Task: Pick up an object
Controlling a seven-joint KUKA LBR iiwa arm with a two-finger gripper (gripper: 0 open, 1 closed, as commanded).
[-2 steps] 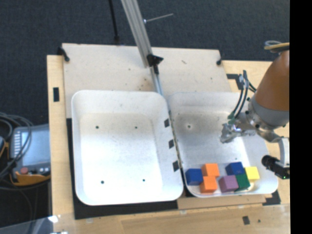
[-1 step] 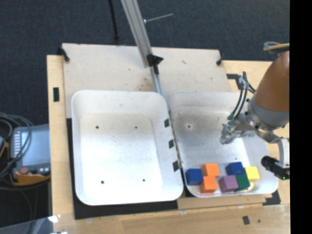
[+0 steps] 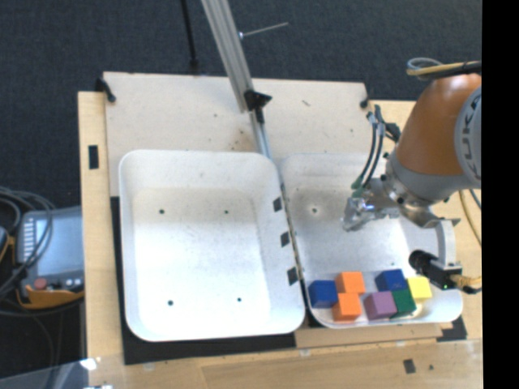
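Several small blocks lie clustered along the near edge of the right bin (image 3: 324,186): a blue block (image 3: 323,292), two orange blocks (image 3: 349,295), a purple block (image 3: 379,305), a green block (image 3: 404,301), another blue block (image 3: 391,280) and a yellow block (image 3: 419,288). My gripper (image 3: 357,214) hangs over the middle of the right bin, above and behind the blocks, apart from them. I see nothing held in it.
The left bin (image 3: 203,241) sits beside the right one, with a raised rim between them. An aluminium pole (image 3: 231,47) slants up from the back of the bench. A pendant and cables lie at the far left (image 3: 40,250).
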